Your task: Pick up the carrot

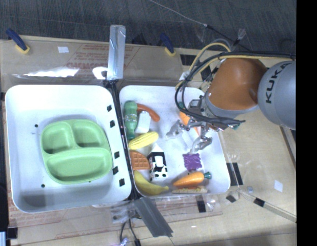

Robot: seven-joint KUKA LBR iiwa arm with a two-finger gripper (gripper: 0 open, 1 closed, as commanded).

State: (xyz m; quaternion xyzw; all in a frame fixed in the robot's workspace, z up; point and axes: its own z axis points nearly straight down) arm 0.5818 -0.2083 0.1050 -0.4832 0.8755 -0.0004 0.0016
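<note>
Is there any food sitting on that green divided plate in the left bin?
No: the green plastic divided plate in the left white bin has bare compartments; the toy foods lie in the right white bin.

My arm (274, 94) comes in from the right edge of the frame, grey casing first, then the orange band (235, 83), which sits at centre right. A loop of cables (yellow and black) arcs over the wrist toward the upper middle. Below and left of the band, my gripper (188, 136) points down and leftward, its two metal fingers (174, 131) splayed apart, nothing between them.
</note>
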